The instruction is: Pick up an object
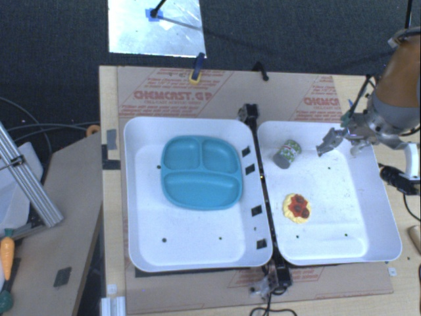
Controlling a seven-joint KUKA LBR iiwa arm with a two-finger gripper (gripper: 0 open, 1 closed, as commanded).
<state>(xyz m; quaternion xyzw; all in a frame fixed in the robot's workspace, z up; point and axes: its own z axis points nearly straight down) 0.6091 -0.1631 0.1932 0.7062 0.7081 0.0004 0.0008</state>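
Lying on its side in the right bin (368, 242), near the bin's upper left corner, is a small can (287, 153) with a green label and a dull grey metal end. It is short and cylindrical, tilted so one end points toward the divider between the bins. Below it and a little to the right, well apart from it, sits a small flat toy (297, 207), yellow at the rim with a bumpy red patch on top, something like a little pizza or tart.

Both bins are shallow white trays of smooth plastic with rounded corners and a few dark specks on their floors. The left bin (141, 242) carries a light blue divided plate (200, 173), glossy and rounded, with two small compartments above one wide one. The bins rest on a brown cardboard sheet (171, 91) printed with red lettering.

The gripper (343, 139) hangs over the upper part of the right bin, to the right of the can and near it but not touching. Its two thin grey fingers are spread apart with nothing between them. The arm's grey body with its orange band (401, 78) rises toward the right edge.
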